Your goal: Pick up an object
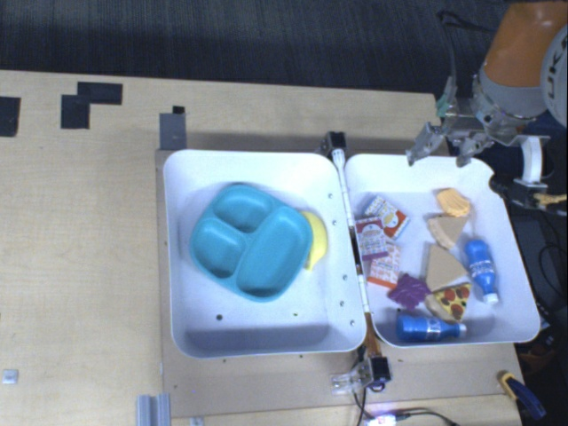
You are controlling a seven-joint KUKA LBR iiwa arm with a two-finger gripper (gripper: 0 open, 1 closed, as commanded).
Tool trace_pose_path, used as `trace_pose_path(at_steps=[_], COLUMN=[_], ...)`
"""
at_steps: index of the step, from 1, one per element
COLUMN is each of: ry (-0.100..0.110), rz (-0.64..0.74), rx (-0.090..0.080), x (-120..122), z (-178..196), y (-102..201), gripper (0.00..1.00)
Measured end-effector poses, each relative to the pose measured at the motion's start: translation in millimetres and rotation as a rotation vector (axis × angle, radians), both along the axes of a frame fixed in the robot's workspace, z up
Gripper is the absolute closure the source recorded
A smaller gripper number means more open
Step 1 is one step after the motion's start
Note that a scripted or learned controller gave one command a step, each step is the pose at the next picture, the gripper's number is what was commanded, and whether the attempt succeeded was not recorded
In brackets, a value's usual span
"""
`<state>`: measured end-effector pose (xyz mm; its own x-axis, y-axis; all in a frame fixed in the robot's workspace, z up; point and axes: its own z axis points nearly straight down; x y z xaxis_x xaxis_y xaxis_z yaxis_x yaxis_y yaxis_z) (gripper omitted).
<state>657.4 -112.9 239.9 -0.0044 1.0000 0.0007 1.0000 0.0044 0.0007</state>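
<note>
Arm (pixel 524 43): at 1 o'clock of the surface (pixel 80 264), above the far rim of the right bin (pixel 524 327).
Jaws: apart, holding nothing, gripper (pixel 441 152) clear of the contents.
Right bin: bottle (pixel 481 270) at 3 o'clock, can (pixel 428 328) at 6 o'clock, pizza slice (pixel 453 301) beside it, packets (pixel 382 223) at 9 o'clock.
Left bin (pixel 191 327): blue divided plate (pixel 250 240) at centre, covering a yellow item (pixel 316 238) at its 3 o'clock.

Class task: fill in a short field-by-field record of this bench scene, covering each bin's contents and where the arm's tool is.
left bin: blue divided plate over a yellow item
right bin: two blue bottles, pizza slice toy, purple piece, snack packets
tool: above the right bin's far edge
tool contents: nothing between fingers
</note>
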Motion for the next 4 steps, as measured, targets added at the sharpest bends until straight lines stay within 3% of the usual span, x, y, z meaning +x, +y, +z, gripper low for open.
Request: trace_pose_path(at_steps=[1, 2, 3, 4], ry=[0.002, -0.001, -0.002, -0.002], rz=[-0.003, -0.003, -0.003, -0.002], rx=[-0.001, 0.000, 0.000, 0.001], x=[-80.6, -92.9, -92.2, -92.2], z=[-78.8, -146.5, -137.4, -137.4], y=[-63.0, -39.7, -40.1, -40.1], gripper=[0.00, 0.00, 1.00, 0.00])
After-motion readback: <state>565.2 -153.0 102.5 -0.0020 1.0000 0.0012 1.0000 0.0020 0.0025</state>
